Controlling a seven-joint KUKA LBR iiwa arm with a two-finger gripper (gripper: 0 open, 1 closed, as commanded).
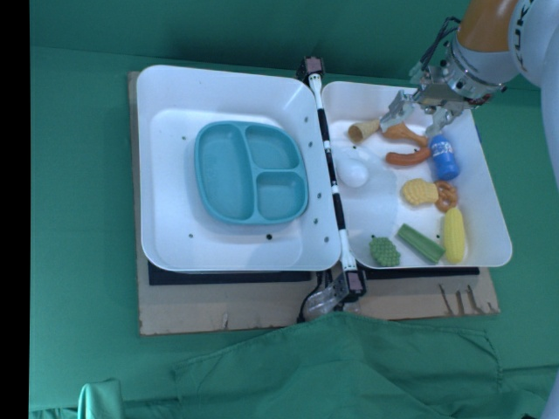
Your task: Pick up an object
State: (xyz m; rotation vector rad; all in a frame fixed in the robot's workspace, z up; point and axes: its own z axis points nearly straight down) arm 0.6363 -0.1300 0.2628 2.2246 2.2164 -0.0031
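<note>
Hand (419, 112), fingers spread and holding nothing, hovers just above the orange slingshot (407, 134).

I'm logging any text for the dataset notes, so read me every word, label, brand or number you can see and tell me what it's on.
"KU": partial dark lettering on the grey arm at the frame's top right; the rest is cut off.
Blue bottle: white label, too small and blurred to read.
Teal divided plate and the toy foods: no text legible.
</note>
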